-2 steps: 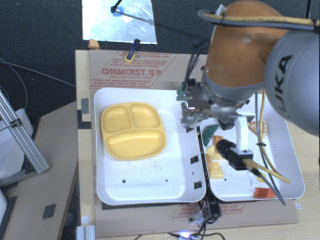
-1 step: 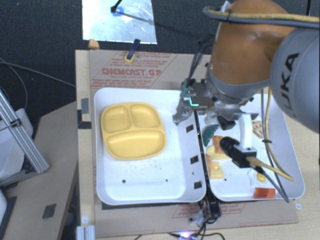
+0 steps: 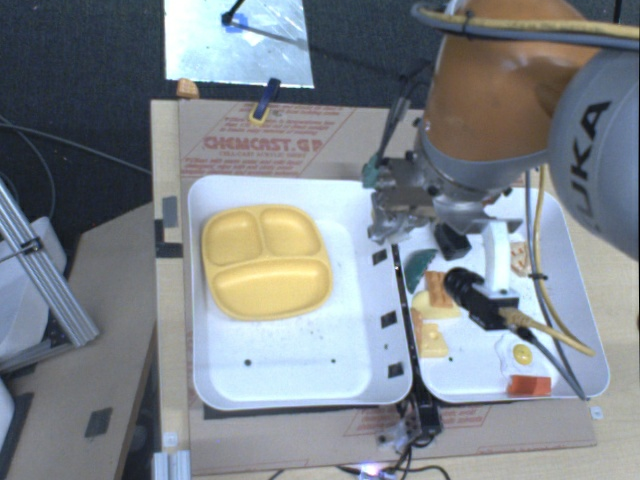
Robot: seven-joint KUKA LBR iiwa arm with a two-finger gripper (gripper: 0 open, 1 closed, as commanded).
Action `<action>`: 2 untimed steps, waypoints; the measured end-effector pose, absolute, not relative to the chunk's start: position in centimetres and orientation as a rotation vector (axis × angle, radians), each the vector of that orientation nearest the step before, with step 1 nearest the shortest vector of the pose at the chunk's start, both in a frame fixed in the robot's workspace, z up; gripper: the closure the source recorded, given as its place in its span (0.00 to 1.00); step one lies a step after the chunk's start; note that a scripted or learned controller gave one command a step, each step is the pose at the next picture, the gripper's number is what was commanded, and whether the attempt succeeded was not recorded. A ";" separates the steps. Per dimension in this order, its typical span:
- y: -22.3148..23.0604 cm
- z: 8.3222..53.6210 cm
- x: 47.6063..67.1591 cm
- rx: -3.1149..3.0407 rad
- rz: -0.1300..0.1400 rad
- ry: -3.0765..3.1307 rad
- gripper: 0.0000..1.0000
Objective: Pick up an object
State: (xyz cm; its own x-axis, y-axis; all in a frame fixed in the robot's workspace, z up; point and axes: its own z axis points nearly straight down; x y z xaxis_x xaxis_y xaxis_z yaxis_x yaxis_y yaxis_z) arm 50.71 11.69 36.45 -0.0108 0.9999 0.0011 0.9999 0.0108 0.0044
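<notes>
My gripper [image 3: 393, 224] hangs under the big orange wrist, low over the divide between the two bins, at the back-left of the right bin [image 3: 585, 343]. Small objects lie in that bin. A teal piece [image 3: 418, 261] sits just right of the gripper, with an orange block [image 3: 437, 288] and a pale yellow wedge [image 3: 432, 340] in front of it. A small yellow round piece [image 3: 522, 353], a red-orange block [image 3: 528, 385] and a tan piece [image 3: 518, 258] lie further right. A dark green bit [image 3: 370, 173] shows at the gripper's left side; whether it is held I cannot tell.
The left bin [image 3: 290, 373] holds a yellow divided plate [image 3: 266, 260] at its back left. Both bins rest on brown cardboard [image 3: 270, 140]. A shiny metal sheet [image 3: 238, 28] lies behind the bench. A metal frame [image 3: 40, 278] stands at the far left.
</notes>
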 end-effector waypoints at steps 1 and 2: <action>11.7 36.4 50.7 2.208 0.005 2.232 0.00; 11.7 37.5 50.8 2.200 0.009 2.238 1.00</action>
State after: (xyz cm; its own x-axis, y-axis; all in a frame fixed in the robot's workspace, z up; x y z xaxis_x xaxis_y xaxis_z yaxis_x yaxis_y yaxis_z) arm 50.77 11.72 37.51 -0.0170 0.9999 0.0012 0.9998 0.0170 0.0065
